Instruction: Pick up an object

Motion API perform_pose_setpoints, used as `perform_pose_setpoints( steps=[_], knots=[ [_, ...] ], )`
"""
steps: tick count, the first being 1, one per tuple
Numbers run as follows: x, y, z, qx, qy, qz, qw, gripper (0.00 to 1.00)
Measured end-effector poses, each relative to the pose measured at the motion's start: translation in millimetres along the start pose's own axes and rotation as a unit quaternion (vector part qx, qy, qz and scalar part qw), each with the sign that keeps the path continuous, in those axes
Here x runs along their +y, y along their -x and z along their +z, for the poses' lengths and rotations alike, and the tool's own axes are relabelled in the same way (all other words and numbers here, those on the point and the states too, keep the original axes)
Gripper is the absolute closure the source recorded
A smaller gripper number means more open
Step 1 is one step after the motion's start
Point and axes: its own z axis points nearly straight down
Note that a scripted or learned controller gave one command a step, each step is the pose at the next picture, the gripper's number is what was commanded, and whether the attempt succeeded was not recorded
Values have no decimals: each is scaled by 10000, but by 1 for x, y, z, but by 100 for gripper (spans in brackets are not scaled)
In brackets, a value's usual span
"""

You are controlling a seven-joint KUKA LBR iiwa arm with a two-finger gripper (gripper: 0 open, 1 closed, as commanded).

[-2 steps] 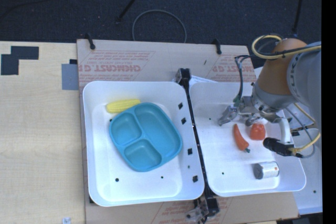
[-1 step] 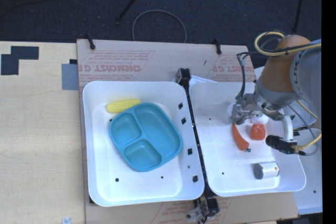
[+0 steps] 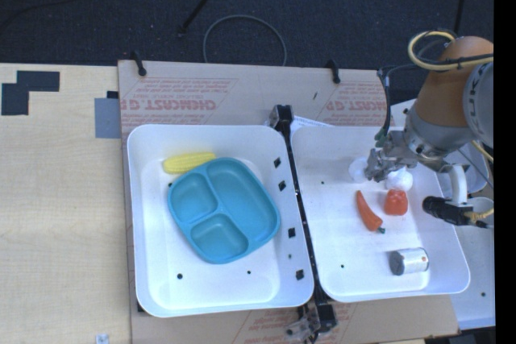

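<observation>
My gripper (image 3: 382, 166) hangs low over the far part of the right bin (image 3: 339, 270), the arm reaching in from the right. A white object (image 3: 359, 169) peeks out at its left and another white bit (image 3: 401, 180) at its right; the gripper hides what lies between. Just in front sit a small red-orange object (image 3: 395, 202) and an orange carrot-like piece (image 3: 368, 212). A grey and white cylinder (image 3: 409, 261) lies near the bin's front right corner.
The left bin (image 3: 153, 270) holds a blue divided plate (image 3: 222, 209) and a yellow corn cob (image 3: 188, 162) at its far left. A black clamp bar (image 3: 295, 205) runs between the bins. Black cables lie to the arm's right.
</observation>
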Motion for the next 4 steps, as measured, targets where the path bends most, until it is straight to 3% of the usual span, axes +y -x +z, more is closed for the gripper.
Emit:
perform_pose_setpoints(
  steps=[2,4],
  knots=[
    [-5,3,-91,1,4,-27,10000,100],
    [-40,-100,-103,18,-28,-43,10000,100]
  ],
)
